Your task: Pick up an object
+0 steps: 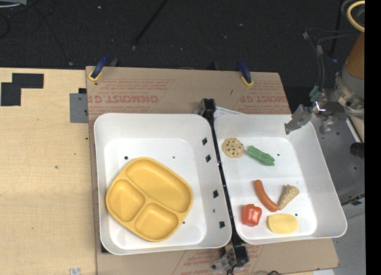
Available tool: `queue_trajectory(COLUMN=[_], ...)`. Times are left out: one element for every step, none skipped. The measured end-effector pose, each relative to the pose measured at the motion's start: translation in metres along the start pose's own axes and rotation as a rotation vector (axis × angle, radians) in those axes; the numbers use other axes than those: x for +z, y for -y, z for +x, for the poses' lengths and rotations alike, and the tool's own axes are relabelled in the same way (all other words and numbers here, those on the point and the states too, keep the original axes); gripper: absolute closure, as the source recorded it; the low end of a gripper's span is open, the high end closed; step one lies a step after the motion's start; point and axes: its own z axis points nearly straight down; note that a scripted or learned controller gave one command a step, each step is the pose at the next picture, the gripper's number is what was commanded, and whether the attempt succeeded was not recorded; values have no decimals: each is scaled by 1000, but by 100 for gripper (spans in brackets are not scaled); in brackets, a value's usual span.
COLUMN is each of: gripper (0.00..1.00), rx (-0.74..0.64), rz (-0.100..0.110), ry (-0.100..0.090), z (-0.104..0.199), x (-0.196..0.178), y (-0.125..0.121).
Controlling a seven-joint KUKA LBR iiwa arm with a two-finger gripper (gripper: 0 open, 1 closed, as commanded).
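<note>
My gripper (297, 119) hangs at the far right corner of the right bin (324, 166), above its rim; from this slant I cannot tell how it is set, so I claim nothing there; nothing is in my hold.

Everything I might take lies below and to the left of me in that bin; nearest is the green bean (261, 155), a short way down-left; just beyond it, further left, the cookie (233, 147); lower down sit the sausage (265, 195) and the ice-cream cone (289, 195), close beside each other, perhaps touching; lowest are the red pepper (251, 214) and the yellow lemon-like piece (282, 224), near the bin's front wall; the yellow divided plate (149, 198) lies well apart from me in the left bin (119, 131).

I judge these to be toy foods, light and stiff, likely smooth plastic and a bit slippery; none looks fragile; the bean seems my best choice, standing clear of its neighbours; I would close across its narrow width at mid-length, square to its long axis; the cookie is flat and low, hard to get under; the sausage could roll, and the cone crowds it.
</note>
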Motion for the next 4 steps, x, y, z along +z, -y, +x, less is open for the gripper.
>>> queue_trajectory(gripper=[0,0,0,0], rx=[0,-1,-1,0], rz=[-6,-1,-2,-2], ry=[1,0,0,0], z=[0,0,-2,-10], x=[-3,58,103,151], y=[-1,5,11,16])
